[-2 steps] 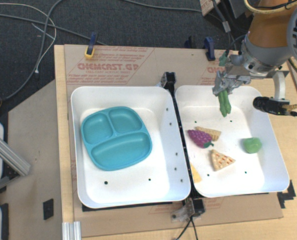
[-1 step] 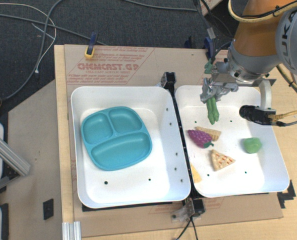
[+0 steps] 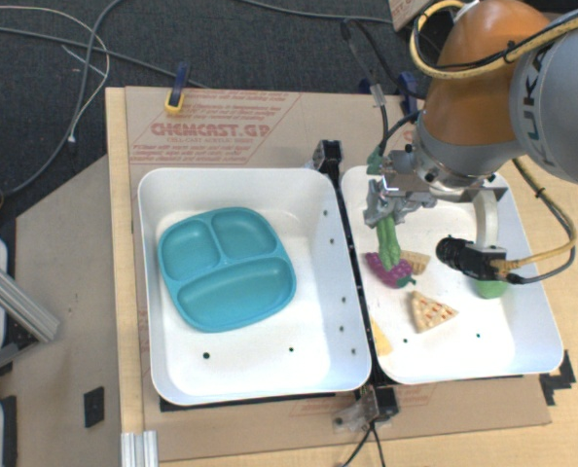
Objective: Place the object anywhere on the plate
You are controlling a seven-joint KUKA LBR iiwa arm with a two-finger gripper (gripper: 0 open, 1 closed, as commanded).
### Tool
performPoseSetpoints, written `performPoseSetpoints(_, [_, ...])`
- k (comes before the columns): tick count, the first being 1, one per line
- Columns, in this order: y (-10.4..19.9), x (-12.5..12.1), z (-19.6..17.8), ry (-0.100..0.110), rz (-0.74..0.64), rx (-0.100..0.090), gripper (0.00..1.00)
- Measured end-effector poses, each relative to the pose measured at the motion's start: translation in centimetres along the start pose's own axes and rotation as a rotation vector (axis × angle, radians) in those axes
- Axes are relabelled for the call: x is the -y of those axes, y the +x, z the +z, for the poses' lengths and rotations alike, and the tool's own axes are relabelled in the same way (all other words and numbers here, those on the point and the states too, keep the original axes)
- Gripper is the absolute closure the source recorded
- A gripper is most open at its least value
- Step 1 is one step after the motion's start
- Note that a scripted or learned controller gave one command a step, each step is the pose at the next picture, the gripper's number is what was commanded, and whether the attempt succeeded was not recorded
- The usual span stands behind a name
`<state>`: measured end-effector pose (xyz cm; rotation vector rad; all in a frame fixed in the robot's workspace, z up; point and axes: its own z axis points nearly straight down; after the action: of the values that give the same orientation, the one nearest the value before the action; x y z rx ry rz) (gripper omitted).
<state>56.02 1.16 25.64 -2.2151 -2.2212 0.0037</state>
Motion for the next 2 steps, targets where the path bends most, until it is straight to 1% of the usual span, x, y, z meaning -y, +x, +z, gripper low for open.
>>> performPoseSetpoints(2, [9.8, 5.2, 0.6, 0.000, -0.002, 0.000, 1.00])
